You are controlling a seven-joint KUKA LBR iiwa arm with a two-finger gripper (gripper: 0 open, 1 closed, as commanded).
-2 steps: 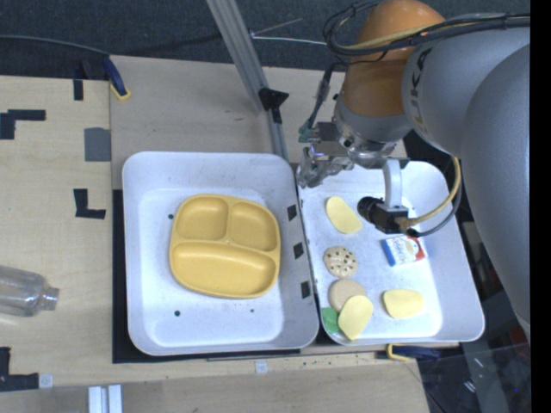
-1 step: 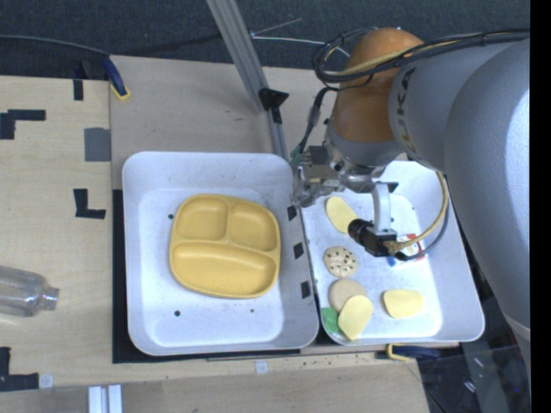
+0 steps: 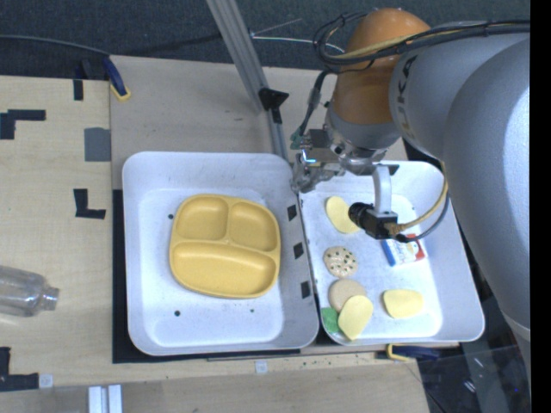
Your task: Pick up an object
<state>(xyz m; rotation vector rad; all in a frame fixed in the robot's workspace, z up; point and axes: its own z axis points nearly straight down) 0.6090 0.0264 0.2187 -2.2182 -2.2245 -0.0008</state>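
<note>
From where I stand, the cookie (image 3: 340, 261) is the easiest marker: it lies near the middle of the right bin (image 3: 448, 317). The gripper (image 3: 302, 177) hangs up and to the left of the cookie, over the wall where the two bins meet. I cannot tell whether it is open or closed, and nothing shows in its grasp.

The likeliest thing to pick, I would guess, is the yellow slice (image 3: 340, 215) just above the cookie, since it lies nearest the gripper. A small packet (image 3: 403, 250) sits to the cookie's right. Just below the cookie, a tan round piece (image 3: 346, 292) and a pale yellow piece (image 3: 356, 317) touch each other. The yellow plate (image 3: 225, 243) lies well to the cookie's left, in the other bin.

The worry is the wall. A straight descent from here looks likely to strike the rim rather than reach anything. The slice is also flat and low, so a grasp could slide off it or close on nothing.
</note>
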